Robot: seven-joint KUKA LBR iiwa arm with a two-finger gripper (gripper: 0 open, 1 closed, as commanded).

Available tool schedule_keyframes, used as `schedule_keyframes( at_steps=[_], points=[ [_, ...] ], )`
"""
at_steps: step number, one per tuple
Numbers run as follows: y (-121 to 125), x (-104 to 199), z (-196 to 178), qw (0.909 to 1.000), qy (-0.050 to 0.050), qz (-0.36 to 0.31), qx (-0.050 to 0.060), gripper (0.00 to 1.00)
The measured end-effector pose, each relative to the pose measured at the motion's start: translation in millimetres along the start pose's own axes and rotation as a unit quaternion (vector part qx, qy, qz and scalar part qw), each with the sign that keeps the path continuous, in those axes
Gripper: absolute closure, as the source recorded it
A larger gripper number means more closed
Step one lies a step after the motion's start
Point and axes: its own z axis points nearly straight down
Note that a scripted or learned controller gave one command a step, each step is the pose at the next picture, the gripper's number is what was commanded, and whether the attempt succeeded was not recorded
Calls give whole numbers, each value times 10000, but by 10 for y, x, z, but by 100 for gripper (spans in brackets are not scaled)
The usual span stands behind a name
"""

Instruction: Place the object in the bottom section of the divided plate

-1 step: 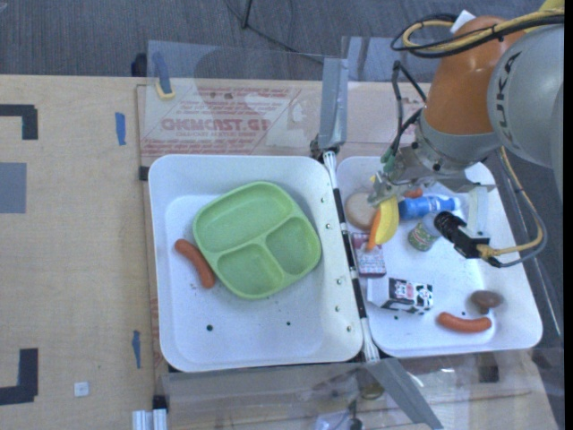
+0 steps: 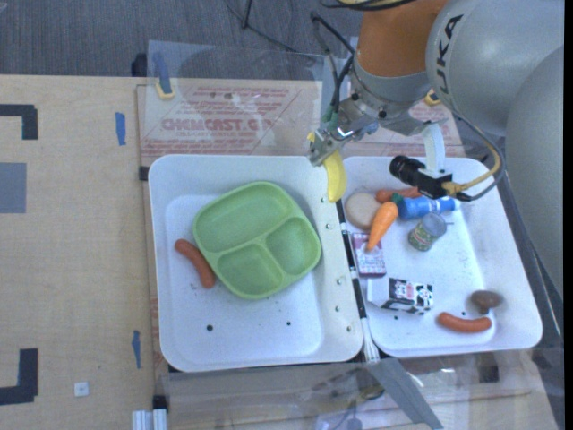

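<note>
My gripper (image 2: 326, 147) hangs over the rim between the two bins, near their far edge. It is shut on the top end of a yellow banana (image 2: 336, 181), which dangles straight down from the fingers above the divider. The green divided plate (image 2: 258, 238) lies in the left bin, just left of and below the banana. It has one large section at its far left and two smaller ones along its near right side. All three sections are bare.
A sausage (image 2: 195, 262) lies beside the plate's left edge in the left bin (image 2: 251, 334). The right bin (image 2: 515, 267) holds a carrot (image 2: 382, 225), a tan disc (image 2: 360, 209), a blue bottle (image 2: 426, 207), a can (image 2: 428, 231), a carton (image 2: 410, 294) and another sausage (image 2: 465, 322).
</note>
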Motion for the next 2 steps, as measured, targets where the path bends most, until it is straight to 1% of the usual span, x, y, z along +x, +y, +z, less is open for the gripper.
schedule_keyframes(
  at_steps=[1, 2],
  points=[
    [163, 327, 573, 9948, 19, -1019, 20, 100],
    [164, 327, 571, 9948, 18, -1019, 19, 0]
  ],
)
